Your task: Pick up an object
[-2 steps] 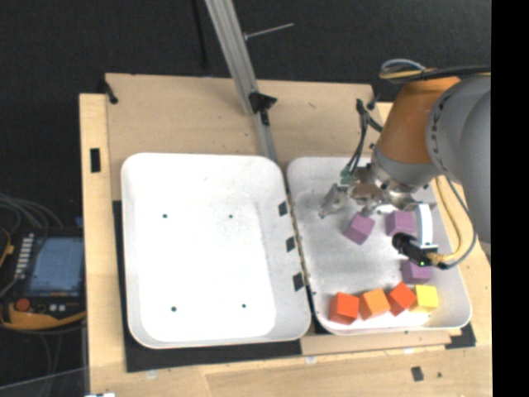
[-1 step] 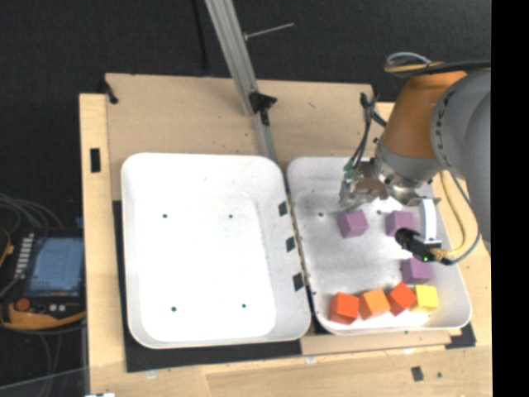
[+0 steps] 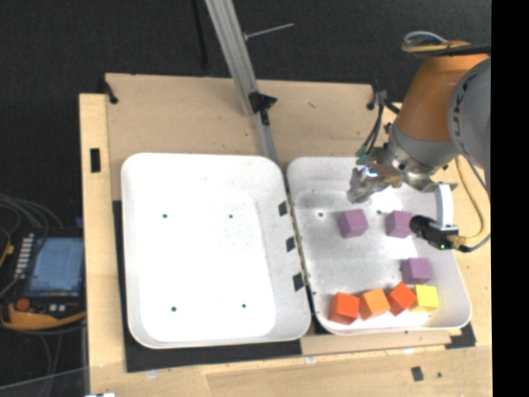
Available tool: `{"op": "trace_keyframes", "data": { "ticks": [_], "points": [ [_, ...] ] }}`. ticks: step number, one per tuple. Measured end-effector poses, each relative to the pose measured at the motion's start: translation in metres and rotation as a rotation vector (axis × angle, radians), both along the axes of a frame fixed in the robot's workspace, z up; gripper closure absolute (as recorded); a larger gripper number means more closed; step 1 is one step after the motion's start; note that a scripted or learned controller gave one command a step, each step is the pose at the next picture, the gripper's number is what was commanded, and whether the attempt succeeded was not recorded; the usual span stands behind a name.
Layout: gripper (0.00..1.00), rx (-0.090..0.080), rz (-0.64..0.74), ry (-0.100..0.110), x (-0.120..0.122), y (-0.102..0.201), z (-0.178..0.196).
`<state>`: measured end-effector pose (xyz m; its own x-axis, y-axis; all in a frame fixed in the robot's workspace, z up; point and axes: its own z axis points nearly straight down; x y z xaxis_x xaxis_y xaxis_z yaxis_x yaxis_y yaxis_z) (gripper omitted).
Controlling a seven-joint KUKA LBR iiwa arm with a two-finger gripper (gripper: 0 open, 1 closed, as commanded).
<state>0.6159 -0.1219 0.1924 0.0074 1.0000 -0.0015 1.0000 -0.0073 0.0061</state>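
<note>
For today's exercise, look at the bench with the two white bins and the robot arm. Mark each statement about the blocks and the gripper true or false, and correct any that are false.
1. All the coloured blocks lie in the right-hand white bin. True.
2. Three purple cube blocks are there: and. True.
3. The small yellow cube block sits at the left end of the front row. False: it is at the right end; an orange-red cube block is at the left end.
4. The gripper is over the left-hand white bin. False: it is over the right-hand bin's back part.
5. The gripper holds a purple block. False: no block is between its fingers.
</note>
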Motion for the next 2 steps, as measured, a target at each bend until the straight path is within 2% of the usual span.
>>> {"op": "trace_keyframes", "data": {
  "ticks": [2],
  "points": [
    [1.00,0.000,0.010,0.000,-0.002,-0.007,0.088]
  ]
}}
